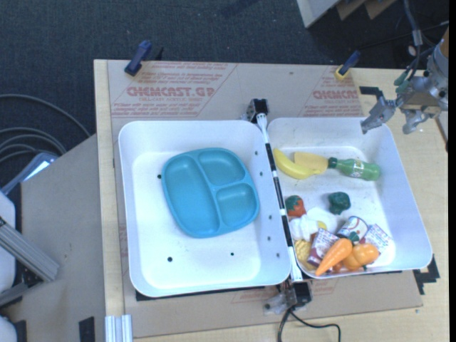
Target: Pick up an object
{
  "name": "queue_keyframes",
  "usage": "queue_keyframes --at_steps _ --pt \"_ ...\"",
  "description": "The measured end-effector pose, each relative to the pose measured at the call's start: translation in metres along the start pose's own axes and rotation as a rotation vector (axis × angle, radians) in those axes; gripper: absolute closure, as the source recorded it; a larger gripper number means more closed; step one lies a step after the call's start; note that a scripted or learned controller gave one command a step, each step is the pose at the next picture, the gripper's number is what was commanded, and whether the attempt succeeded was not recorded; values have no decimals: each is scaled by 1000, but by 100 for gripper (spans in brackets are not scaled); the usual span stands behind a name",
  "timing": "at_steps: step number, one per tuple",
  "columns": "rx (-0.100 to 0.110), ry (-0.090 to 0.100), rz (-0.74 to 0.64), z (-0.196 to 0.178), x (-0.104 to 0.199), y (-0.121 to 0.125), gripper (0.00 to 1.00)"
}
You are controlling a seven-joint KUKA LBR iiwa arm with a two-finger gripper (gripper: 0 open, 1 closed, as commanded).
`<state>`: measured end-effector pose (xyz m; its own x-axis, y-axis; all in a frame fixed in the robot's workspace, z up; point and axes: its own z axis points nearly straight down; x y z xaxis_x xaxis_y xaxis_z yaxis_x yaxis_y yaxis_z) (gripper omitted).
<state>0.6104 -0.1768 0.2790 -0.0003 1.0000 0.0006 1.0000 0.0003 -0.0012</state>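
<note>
- Candidate objects: a loose group is held in the right bin (399, 164). Along its far side a yellow banana (298, 164) is laid, touching the cap end of a green bottle (356, 167) lying on its side.
- Mid-bin: a dark green lump (339, 201) is set apart from the rest; a small red piece (294, 206) is placed near the dividing wall.
- Near corner: an orange carrot (333, 256) is piled with wrapped packets (324, 239) and other small items, all touching or overlapping; single pieces there cannot be told apart with confidence.
- Gripper (392, 120): seen above the far right corner of the right bin, just outside its rim. The two fingers are spread apart, and nothing is seen between them.
- Arm: entered from the right; its grey wrist is seen at the frame edge.
- Step in hand: judged to be the approach. No object is grasped or lifted yet.
- Next move: the gripper would need to be carried inward over the bin and lowered onto one item. The bottle and the green lump are judged the easier targets, being the least crowded; the piled corner risks a slipped or double grasp.
- Left bin (142, 191): a blue divided tray (211, 191) is laid flat in it.
- Bench (214, 91): a brown printed board is fixed under both bins, with a blue clamp (137, 57) at its far left edge.
</note>
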Motion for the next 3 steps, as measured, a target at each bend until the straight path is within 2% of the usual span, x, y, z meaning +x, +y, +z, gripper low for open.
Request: queue_keyframes --at_steps 1,2,3 --pt "3 1 -1 172 10 55 0" --pt "1 1 -1 194 46 56 0" --pt "2 1 -1 194 78 56 0"
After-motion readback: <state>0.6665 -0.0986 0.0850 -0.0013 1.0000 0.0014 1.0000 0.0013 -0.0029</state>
